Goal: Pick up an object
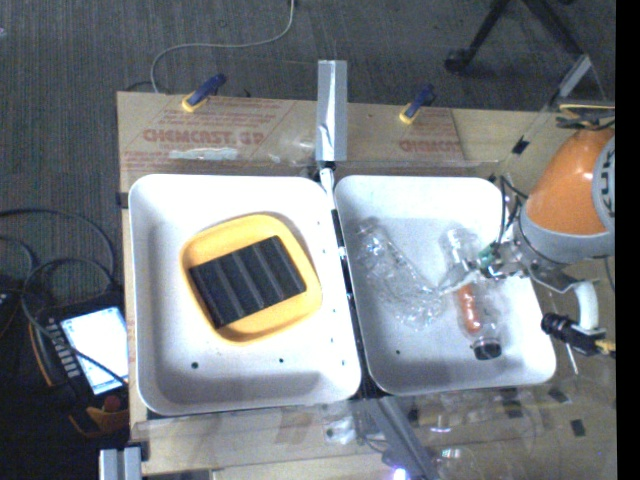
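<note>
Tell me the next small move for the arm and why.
Probably lower the tool a little toward the clear bottle lying in the right bin. The tool sits at the bin's right edge near the bottle's upper end, and crumpled clear plastic lies just left, so a short, straight descent seems safest.

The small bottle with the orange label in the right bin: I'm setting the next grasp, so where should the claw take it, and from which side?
Probably across the orange-labelled middle of the small bottle, from above. It lies on its side, dark cap toward the near wall of the right bin, so closing across its width suits it. Crumpled clear plastic lies close on its left.
</note>
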Motion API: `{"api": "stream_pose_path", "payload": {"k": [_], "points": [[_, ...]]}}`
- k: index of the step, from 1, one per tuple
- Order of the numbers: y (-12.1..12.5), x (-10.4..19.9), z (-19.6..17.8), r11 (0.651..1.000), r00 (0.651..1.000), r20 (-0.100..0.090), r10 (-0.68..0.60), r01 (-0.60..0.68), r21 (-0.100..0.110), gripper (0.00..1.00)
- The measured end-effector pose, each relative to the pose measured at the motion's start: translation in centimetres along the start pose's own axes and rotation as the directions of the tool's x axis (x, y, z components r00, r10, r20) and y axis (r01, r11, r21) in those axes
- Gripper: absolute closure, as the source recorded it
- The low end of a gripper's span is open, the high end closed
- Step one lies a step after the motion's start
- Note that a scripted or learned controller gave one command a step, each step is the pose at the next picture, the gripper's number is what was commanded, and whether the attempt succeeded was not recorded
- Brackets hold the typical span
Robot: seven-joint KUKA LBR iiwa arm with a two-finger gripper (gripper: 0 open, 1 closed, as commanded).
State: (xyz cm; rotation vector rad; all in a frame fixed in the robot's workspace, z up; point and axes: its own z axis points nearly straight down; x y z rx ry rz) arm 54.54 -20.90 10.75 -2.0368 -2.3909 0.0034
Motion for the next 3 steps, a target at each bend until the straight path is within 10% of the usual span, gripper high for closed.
{"api": "stream_pose_path", "payload": {"k": [1, 2, 3], "points": [[-0.3, 0.2, 1.4, 1.0, 1.0, 0.005, 0.017, -0.017, -0.016, 0.0], [-0.2, 0.2, 0.5, 1.0, 1.0, 0.004, 0.017, -0.017, -0.019, 1.0], [2.2, 4.5, -8.2, 0.992, 0.992, 0.0, 0.123, -0.123, 0.0, 1.0]]}}
